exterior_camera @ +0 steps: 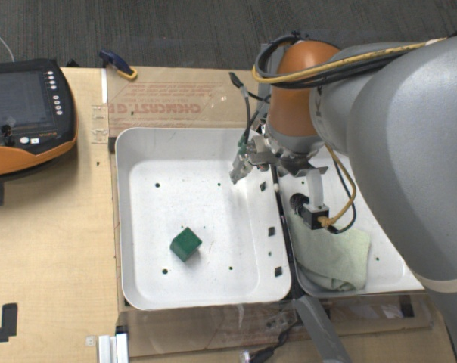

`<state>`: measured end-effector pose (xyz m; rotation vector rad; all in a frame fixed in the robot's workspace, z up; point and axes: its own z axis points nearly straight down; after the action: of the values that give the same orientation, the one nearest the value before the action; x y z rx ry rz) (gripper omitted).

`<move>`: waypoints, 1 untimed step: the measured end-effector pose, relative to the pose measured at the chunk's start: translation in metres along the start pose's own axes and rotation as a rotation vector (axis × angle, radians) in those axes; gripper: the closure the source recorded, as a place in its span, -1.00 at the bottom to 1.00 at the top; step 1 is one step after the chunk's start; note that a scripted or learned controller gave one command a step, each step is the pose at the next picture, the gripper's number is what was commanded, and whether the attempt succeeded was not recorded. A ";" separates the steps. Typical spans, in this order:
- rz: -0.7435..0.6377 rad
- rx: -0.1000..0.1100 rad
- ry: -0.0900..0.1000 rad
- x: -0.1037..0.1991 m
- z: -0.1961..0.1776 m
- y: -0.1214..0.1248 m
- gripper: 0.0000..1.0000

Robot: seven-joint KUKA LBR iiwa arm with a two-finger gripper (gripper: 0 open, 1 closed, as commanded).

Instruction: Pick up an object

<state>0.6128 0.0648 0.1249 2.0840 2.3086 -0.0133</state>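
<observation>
Green and small, the block point(186, 244) you were after lay on the floor of the left bin point(138, 146), toward its near side, slightly tilted and well apart from the walls. Your gripper point(242, 166) hung over the far right part of that same bin, just beside the wall shared with the right bin point(387, 267), well apart from the block. You could not tell from this slant how far its fingers stood apart; nothing showed between them. A pale crumpled cloth point(338, 259) lay in the right bin, partly under the grey arm point(395, 134). On the bench to the far left sat an orange-edged control pendant point(24, 119), and a brown cardboard sheet point(168, 104) lay beyond the bins.
</observation>
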 end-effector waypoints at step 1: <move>0.295 0.021 0.025 -0.080 -0.065 -0.053 -1.00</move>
<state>0.5670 -0.0189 0.1910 2.4253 1.9968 -0.0044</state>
